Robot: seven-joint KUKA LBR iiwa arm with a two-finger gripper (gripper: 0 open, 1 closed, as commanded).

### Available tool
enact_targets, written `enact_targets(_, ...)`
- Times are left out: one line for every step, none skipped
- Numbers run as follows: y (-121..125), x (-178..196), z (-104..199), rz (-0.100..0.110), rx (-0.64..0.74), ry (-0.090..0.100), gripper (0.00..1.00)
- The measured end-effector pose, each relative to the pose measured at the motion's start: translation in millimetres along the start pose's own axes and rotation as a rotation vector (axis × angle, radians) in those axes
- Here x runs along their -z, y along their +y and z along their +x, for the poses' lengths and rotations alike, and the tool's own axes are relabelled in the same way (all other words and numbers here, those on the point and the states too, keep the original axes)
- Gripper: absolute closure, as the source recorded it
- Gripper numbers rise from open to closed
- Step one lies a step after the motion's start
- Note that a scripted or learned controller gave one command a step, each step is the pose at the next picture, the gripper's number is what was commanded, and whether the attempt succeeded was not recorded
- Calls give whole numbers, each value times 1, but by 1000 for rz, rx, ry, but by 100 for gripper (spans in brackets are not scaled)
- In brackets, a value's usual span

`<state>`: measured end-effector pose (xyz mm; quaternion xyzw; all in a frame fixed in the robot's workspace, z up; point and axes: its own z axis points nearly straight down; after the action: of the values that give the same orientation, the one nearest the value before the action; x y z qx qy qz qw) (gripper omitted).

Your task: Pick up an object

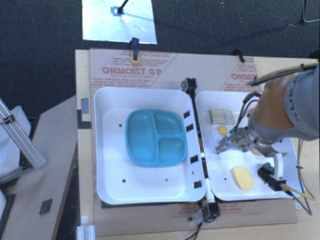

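One arm bent low over the right-hand bin

One grey arm (304, 104) reached in from the view's right and curved down across the white bin (220, 171) that held the yellow oval piece (243, 178). Its orange band (270, 106) sat up the view from that oval. Below the band the wrist turned leftward, so the pincer (226, 143) pointed at a slant toward the strip between the two bins. The pincer hung up and slightly left of the yellow oval piece, apart from it and low over the bin floor. Whether the pincer stood apart or together could not be told, since its tip read as a tangle of grey metal.

A small yellow bit (222, 130) lay farther up from the oval, just beside the pincer's tip. A patterned square pad (221, 116) lay beyond that again, near the bin's far wall. Well left of the oval, across the strip, a blue divided plate (155, 137) rested flat in the second bin (112, 149). Both bins sat on the worktop (81, 74).
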<state>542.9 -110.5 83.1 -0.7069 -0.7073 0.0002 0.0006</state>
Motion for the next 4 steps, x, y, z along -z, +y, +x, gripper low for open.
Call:
enact_targets(1, 12, 0, -4, 0, 0, 100)
enact_targets(0, 75, 3, -8, 4, -2, 100)
enact_targets(-6, 136, 5, -10, 4, -2, 100)
enact_targets(-5, 141, 5, -4, 4, -1, 100)
